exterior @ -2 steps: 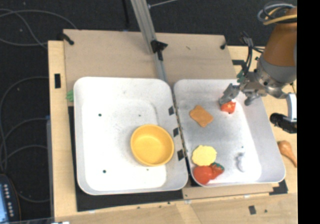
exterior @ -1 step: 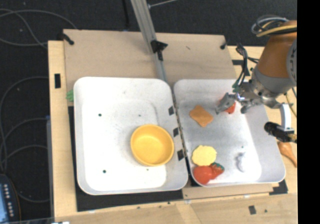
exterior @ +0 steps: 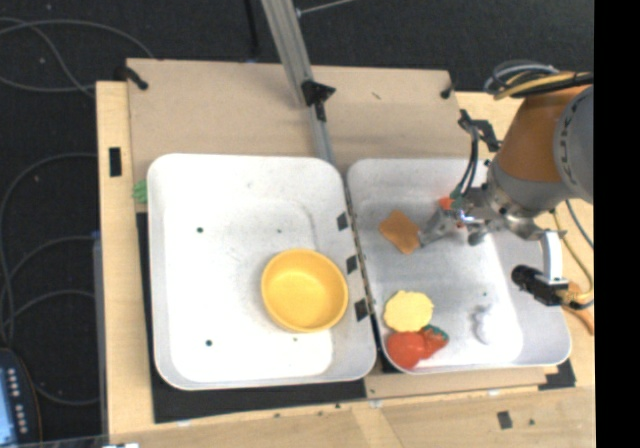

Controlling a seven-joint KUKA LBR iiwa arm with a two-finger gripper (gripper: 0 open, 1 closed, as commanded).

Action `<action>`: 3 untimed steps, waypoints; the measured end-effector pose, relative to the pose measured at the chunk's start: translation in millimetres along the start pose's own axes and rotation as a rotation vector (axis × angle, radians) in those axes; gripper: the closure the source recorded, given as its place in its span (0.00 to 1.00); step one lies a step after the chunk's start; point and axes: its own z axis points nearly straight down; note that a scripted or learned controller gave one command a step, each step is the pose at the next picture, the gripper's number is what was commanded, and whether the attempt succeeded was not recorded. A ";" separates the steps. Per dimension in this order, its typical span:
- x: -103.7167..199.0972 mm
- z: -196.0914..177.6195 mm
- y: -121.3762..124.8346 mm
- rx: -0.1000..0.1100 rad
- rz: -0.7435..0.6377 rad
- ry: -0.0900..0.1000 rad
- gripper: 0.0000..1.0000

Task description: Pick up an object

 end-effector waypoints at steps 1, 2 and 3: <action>-0.5 -14.2 2.3 -0.008 0.003 0.001 1.00; 1.0 -78.4 1.8 -0.011 -0.004 0.002 1.00; 0.0 -102.2 3.0 -0.009 -0.005 0.002 1.00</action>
